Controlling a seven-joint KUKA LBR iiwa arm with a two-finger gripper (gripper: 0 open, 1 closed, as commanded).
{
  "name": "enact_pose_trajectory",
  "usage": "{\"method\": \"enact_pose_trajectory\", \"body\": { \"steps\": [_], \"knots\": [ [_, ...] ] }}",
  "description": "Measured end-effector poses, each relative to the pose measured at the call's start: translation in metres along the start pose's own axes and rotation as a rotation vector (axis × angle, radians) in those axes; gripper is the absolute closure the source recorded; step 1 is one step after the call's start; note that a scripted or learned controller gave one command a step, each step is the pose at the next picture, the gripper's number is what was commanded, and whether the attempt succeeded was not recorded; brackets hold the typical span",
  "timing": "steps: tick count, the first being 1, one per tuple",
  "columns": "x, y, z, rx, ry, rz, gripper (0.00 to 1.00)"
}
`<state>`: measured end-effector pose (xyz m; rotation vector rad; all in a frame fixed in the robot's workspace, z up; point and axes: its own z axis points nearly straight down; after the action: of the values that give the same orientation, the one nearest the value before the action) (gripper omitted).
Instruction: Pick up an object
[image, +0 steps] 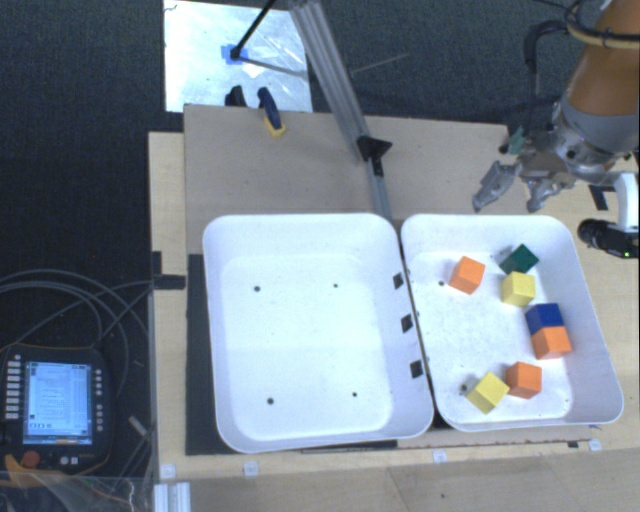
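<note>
Two shallow white bins sit side by side on the tabletop (300, 160). The left bin (225, 240) shows only four small dark dots on its floor. The right bin (600, 390) holds seven blocks: an orange block (466, 274) near its upper left; a dark green block (519, 260) touching a yellow block (518, 289) below it; a blue block (544, 317) stacked against a second orange block (551, 342) by the right wall; and, near the lower wall, a third orange block (523, 379) beside a second yellow block (488, 391).

The gripper (515, 193) hangs above the tabletop just beyond the right bin's upper rim, its fingers (491, 188) spread wide with nothing between them, apart from every block.

A slanted metal pole (335, 75) crosses the tabletop's upper part. A control pendant (55, 405) with a lit screen lies on the floor at lower left, cables (100, 300) looping above it.
</note>
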<state>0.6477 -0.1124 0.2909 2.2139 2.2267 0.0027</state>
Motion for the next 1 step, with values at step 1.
{"method": "enact_pose_trajectory", "body": {
  "steps": [1],
  "knots": [
    [0.0, 0.0, 0.0, 0.0, 0.0, 0.0, 0.0]
  ]
}}
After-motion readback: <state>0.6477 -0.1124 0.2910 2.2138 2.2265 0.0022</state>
